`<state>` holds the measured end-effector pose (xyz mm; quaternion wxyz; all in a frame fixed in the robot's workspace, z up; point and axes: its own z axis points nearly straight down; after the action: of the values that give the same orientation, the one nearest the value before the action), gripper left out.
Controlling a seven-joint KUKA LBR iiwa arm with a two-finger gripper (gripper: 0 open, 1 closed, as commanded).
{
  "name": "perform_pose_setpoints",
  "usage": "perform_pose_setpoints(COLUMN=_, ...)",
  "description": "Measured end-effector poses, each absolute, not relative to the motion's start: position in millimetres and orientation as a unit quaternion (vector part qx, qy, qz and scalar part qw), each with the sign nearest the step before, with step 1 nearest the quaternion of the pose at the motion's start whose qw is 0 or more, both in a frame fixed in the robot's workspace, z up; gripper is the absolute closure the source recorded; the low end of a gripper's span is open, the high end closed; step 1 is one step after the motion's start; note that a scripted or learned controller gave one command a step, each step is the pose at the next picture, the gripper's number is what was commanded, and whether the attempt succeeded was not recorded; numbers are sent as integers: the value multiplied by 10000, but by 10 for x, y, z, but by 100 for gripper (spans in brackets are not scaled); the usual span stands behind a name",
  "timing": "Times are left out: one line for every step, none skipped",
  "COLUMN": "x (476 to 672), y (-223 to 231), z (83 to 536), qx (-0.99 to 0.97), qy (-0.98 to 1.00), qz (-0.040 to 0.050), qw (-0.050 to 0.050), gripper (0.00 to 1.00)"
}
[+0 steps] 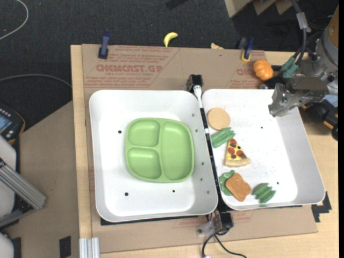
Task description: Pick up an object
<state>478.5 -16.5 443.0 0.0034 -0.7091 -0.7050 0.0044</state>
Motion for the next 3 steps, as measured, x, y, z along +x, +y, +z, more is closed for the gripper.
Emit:
perform_pose_setpoints(x=4787, y=-619, z=3698, qx=-7091, qy=-7051, qz=28, qw=25, gripper=100)
perform_pose_setpoints(x=4801, y=117, z=4459, qx=-7040, qy=-7101, qz=-42, qw=-29, gripper=100)
perform_pose_setpoints(x=4794, y=899, z=4957, qx=-7036, qy=-7106, qz=-39, qw=-16, gripper=100)
